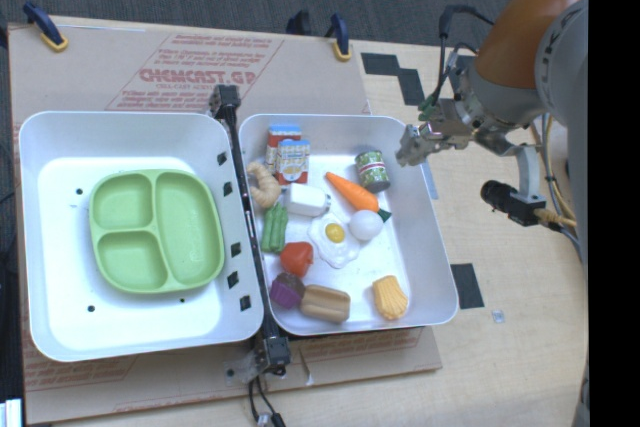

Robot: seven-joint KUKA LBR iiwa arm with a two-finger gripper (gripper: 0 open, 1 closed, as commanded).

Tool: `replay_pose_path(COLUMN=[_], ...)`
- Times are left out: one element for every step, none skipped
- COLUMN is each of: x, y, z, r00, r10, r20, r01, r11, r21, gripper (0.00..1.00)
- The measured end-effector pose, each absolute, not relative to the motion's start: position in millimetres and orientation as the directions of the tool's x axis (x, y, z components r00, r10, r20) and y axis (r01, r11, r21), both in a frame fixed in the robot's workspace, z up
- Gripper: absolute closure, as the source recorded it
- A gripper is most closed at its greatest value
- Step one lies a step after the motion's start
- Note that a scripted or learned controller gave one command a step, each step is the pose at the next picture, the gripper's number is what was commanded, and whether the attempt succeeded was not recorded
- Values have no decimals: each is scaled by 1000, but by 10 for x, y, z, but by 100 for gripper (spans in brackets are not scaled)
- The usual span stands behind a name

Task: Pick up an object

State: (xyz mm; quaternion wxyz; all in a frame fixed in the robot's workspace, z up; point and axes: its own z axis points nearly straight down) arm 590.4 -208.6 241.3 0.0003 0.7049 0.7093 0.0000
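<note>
The right white bin holds several toy foods: a carrot, a green can, a fried egg, a white egg, a milk carton, a green pod, a tomato, a hot dog bun and a corn piece. My gripper hangs over the bin's upper right rim, just right of the can. Nothing shows between its fingers.
The left white bin holds a green sectioned plate. Black clips join the bins along the middle. Cardboard lies under both bins, with blue clamps at its back edge. The arm's orange band is at the upper right.
</note>
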Motion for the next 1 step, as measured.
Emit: replay_pose_path(x=[5903], y=[-2087], z=[2413], r00=[-6], r10=[1000], r20=[0], r01=[1000], r11=[6], r21=[0], gripper=[0])
